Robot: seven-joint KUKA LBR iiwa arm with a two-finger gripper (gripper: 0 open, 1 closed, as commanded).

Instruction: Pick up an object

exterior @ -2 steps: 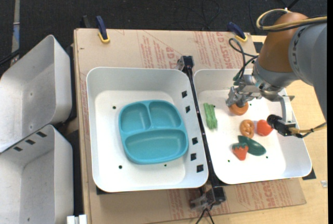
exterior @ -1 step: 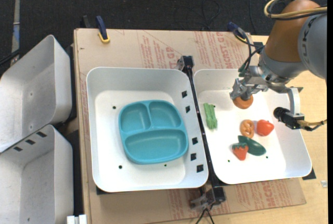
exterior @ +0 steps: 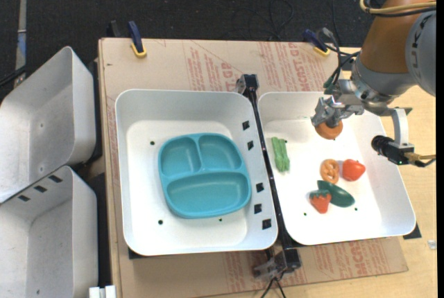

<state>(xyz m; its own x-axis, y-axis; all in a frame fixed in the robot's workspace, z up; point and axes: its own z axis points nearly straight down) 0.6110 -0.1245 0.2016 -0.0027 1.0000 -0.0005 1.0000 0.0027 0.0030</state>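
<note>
Orange object at hand — seemingly gripped, near bin rim.

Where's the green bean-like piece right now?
The green piece lies in the right bin, on its left side beside the divider between the bins, left of the small orange item.

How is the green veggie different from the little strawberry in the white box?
The green veggie is long and all green; the strawberry is short, plump and red with a green top. The green veggie lies alone near the bin's left wall; the strawberry touches a dark green piece. Both lie in the right bin.
</note>
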